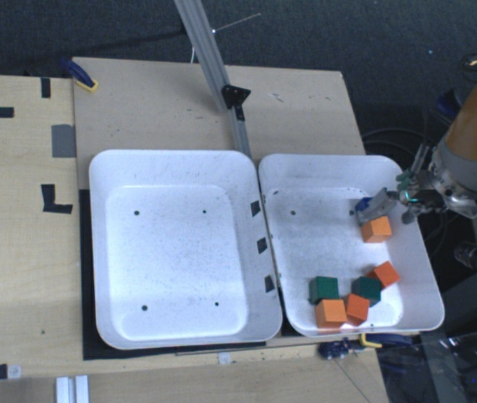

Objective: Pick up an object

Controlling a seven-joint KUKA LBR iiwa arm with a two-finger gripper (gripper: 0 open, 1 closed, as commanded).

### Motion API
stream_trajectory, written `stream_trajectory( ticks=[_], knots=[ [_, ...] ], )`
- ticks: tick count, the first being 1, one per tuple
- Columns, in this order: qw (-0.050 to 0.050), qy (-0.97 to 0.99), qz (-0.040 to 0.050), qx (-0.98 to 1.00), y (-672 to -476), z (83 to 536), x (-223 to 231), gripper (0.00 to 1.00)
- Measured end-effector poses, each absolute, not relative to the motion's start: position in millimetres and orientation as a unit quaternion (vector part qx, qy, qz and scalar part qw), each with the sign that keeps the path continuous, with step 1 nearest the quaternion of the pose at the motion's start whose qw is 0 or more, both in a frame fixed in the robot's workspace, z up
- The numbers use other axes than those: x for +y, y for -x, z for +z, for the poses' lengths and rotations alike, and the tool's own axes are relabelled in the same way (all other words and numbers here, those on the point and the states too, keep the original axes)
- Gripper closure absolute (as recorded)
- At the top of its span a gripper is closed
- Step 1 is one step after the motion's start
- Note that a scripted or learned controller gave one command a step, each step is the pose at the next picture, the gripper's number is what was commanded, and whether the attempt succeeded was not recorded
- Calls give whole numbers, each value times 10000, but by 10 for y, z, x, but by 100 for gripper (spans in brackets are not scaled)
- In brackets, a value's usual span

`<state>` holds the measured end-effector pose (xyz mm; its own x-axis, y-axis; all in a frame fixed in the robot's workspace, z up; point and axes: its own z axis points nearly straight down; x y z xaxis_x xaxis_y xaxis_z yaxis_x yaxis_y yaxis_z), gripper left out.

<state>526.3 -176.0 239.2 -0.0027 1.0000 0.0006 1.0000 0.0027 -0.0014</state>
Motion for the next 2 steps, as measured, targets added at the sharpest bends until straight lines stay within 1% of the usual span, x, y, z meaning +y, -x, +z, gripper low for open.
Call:
stream_trajectory(
  ticks=[1, 2],
  knots=[
    [7, 7062, 2, -7080, -5263, 2392, -1761, 0],
    [33, 7065, 24, -7077, -5286, 1753, -1730, 0]
  ],
)
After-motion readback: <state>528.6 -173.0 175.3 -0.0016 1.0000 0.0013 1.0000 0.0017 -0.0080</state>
